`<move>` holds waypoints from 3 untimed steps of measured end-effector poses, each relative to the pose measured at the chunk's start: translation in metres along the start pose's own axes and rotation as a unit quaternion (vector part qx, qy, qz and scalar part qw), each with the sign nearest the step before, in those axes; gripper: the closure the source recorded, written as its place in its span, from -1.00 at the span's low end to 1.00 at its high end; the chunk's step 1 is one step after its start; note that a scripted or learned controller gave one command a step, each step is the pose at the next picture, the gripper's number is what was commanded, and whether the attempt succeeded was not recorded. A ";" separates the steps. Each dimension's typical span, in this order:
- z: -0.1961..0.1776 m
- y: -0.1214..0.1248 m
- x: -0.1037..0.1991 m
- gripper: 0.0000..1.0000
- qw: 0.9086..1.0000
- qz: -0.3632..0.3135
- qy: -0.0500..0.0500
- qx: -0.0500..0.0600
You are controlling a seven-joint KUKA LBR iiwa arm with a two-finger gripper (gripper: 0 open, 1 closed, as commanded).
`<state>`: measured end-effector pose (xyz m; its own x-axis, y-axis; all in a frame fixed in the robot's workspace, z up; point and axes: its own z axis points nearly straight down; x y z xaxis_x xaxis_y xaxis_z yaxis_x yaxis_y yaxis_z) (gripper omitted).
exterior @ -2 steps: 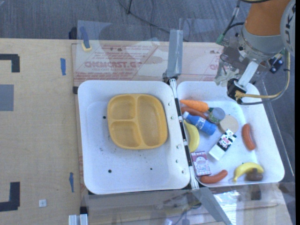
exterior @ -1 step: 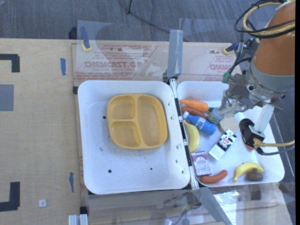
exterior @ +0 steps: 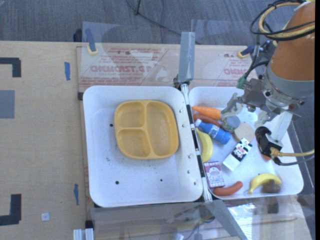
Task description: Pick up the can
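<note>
Tool [exterior: 239,105]: over the right bin's far edge; I cannot tell its state.
Can [exterior: 231,121]: small, round, grey top, in the right bin near its far edge, just under the tool.
Feel: likely light, hard, smooth, may slip; take it by its round sides.
Hard to see: the can's sides, crowded by the blue bottle [exterior: 215,132] and carrot [exterior: 207,112].

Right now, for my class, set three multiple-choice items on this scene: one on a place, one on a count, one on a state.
1. Where does the yellow plate lie?
A. in the left bin
B. in the right bin
C. on the bench outside both bins

2. How many compartments does the plate have?
A. two
B. three
C. five

3. How is the blue container placed?
A. standing upright
B. lying on its side
C. lifted in the air

Answers:
1 A, the left bin surrounds it.
2 B, its ridges mark three hollows.
3 B, its length runs along the bin floor.
</note>
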<state>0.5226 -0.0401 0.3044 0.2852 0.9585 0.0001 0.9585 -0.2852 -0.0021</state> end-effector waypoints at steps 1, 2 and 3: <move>0.114 0.012 -0.041 -1.00 0.999 0.040 0.000 0.000; 0.177 0.083 -0.094 -1.00 0.998 0.060 0.000 -0.001; 0.206 0.129 -0.083 -1.00 0.978 0.209 0.002 -0.011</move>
<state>0.6226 -0.1559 0.0977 0.6524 0.7578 0.0069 0.7576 -0.6524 0.0188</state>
